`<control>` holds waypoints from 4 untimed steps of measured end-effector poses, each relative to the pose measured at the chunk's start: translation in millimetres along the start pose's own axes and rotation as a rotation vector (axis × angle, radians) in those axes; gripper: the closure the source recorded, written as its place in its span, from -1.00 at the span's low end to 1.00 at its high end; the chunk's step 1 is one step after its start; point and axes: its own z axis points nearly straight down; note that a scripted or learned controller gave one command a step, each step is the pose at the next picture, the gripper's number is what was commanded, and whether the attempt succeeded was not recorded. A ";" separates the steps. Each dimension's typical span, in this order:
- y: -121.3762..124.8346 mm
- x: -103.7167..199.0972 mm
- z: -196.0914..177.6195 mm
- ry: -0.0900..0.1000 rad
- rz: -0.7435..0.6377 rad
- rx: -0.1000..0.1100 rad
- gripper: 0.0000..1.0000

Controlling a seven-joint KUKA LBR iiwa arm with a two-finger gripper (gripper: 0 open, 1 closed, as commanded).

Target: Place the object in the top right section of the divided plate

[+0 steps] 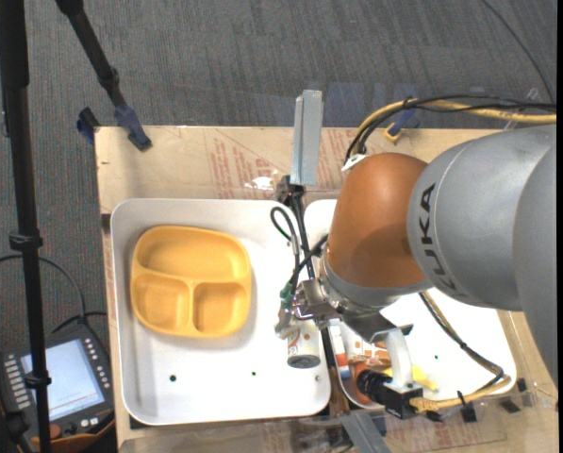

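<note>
**Claw low at bin seam, plate unfilled**

Pickup stage by the look of it. Yellow divided plate (192, 280) lying in left bin (149, 385), all sections bare. Claw (303, 333) hanging low by the right edge of that bin. Finger spread: cannot tell. Object not identifiable. Next: secure grasp, carry left to top right section.

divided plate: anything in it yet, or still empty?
Empty. The yellow divided plate lies flat in the left bin; all three sections show bare yellow.
</note>
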 end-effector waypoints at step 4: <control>10.7 90.1 50.9 -0.002 0.236 -0.001 1.00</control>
